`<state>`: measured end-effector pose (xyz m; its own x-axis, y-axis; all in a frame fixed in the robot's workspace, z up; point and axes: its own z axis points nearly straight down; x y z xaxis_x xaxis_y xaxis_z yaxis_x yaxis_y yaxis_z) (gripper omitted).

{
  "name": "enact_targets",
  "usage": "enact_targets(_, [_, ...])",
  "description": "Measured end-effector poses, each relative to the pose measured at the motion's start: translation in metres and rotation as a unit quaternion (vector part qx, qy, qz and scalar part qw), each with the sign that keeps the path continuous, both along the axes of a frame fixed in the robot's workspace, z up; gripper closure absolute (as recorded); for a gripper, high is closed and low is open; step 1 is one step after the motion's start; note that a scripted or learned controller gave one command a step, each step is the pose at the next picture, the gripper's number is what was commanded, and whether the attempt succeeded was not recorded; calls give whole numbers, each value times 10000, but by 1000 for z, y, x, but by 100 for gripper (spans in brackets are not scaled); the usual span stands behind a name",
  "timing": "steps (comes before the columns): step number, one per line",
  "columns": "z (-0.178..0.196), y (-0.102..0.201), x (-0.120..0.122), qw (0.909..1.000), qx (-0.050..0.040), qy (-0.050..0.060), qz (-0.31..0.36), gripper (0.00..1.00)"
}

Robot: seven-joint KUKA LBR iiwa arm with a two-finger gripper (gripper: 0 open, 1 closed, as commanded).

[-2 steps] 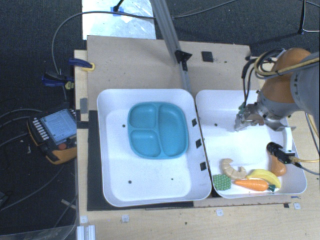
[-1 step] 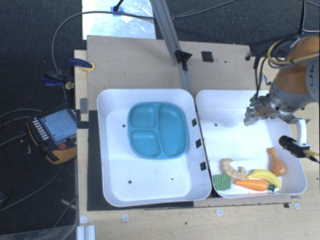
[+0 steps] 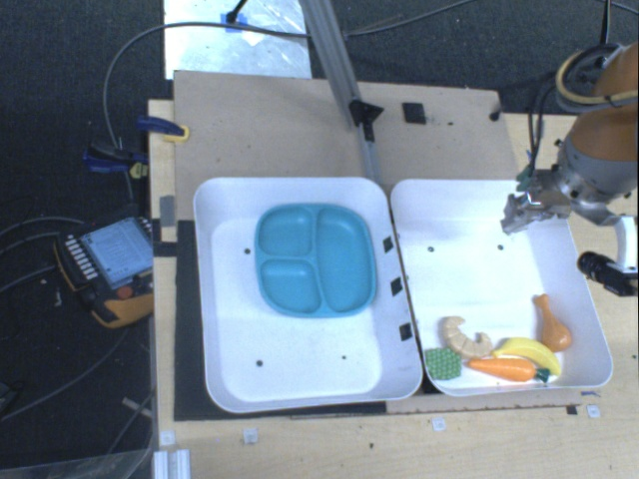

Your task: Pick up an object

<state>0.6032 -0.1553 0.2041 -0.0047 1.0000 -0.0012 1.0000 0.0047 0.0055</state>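
**Toy food clustered in the right bin's near corner, arm above its far edge**

The objects lay together in the near right corner of the right bin [image 3: 479, 267]. An orange carrot [image 3: 502, 369] lay on its side along the near wall, with a yellow banana [image 3: 531, 351] just behind it, the two touching or nearly so. To their left sat a pale, curled tan piece [image 3: 463, 338], and nearer still a small green textured piece [image 3: 443, 364] against the bin's near left wall. An orange-brown drumstick-shaped piece [image 3: 551, 324] lay apart from the banana, toward the right wall, its narrow end pointing far.

The left bin [image 3: 230, 297] held a blue divided plate [image 3: 316, 259] with three compartments, lying flat toward the far side.

The arm [image 3: 604, 128] came in from the right, and the jaws [image 3: 519, 213] hung over the far right part of the right bin, well apart from the cluster. They appeared small and dark against the grey wrist; whether they were spread or pressed together could not be told. Nothing was seen between them. The arm's upper part was cut off at the right edge. What the tan and green pieces were remained hard to make out.
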Motion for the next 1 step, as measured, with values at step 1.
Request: enact_targets(1, [-6, 48, -13, 10000, 9, 24, 19, 100])
